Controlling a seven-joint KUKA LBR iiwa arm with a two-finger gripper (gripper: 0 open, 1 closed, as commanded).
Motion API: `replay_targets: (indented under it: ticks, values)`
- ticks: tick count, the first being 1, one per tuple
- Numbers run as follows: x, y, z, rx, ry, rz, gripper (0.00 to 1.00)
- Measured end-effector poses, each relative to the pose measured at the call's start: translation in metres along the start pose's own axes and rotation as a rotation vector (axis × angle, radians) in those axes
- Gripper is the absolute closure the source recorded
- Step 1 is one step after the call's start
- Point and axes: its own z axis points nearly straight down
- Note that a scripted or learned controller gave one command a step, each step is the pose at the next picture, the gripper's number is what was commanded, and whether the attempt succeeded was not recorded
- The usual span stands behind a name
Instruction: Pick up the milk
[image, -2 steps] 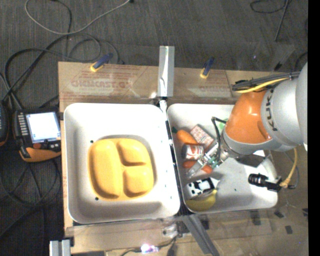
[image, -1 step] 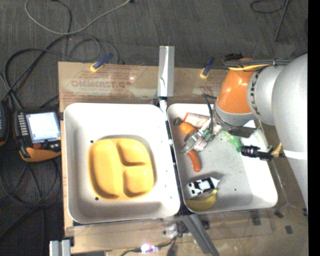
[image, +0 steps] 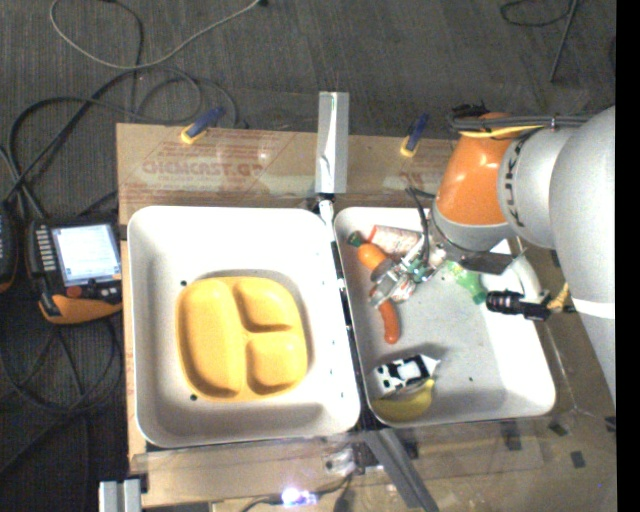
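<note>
Two white bins sit side by side; the left bin (image: 150, 300) holds a yellow divided tray (image: 243, 335). In the right bin (image: 500, 380), the gripper (image: 398, 280) hangs near centre, its grip impossible to judge. At its six o'clock lies what may be the milk (image: 405, 372), touching a banana (image: 405, 403); an orange carrot (image: 389, 322) lies between.

Milk (image: 407, 371): black-white carton, lying in right bin.
</note>
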Motion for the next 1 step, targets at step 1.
replay_targets:
  ticks: [1]
  values:
    - [0.0145,0.0010,-0.0861,-0.016,-0.010,-0.008,1.00]
